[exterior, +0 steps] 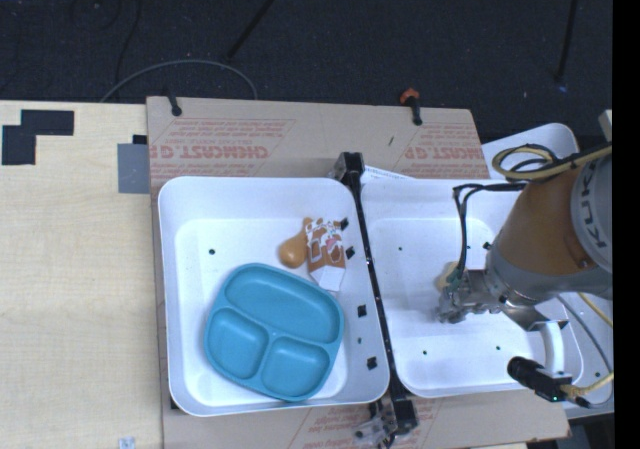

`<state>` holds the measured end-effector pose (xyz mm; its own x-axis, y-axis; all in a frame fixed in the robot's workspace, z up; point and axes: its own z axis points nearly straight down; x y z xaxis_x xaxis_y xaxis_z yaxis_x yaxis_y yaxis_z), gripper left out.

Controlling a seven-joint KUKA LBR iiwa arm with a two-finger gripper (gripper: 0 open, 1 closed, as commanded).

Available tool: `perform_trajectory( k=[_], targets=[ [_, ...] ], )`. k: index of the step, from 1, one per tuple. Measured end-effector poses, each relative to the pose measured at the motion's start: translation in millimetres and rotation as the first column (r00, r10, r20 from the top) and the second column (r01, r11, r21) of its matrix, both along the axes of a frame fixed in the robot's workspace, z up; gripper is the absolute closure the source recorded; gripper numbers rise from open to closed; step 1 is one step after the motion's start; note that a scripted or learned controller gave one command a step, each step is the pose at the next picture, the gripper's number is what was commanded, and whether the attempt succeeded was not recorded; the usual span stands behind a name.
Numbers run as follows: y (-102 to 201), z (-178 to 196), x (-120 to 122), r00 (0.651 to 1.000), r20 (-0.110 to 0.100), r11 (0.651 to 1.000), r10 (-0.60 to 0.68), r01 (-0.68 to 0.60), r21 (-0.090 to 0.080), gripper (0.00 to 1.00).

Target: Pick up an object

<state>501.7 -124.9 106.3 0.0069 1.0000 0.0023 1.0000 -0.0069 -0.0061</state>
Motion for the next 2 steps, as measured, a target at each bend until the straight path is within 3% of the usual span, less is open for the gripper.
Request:
perform_trajectory(
  k=[2],
  targets=[
    [-5,105,4,1.000,0.007,1.000,0.008,-0.008,-0.002,1.00]
  ],
)
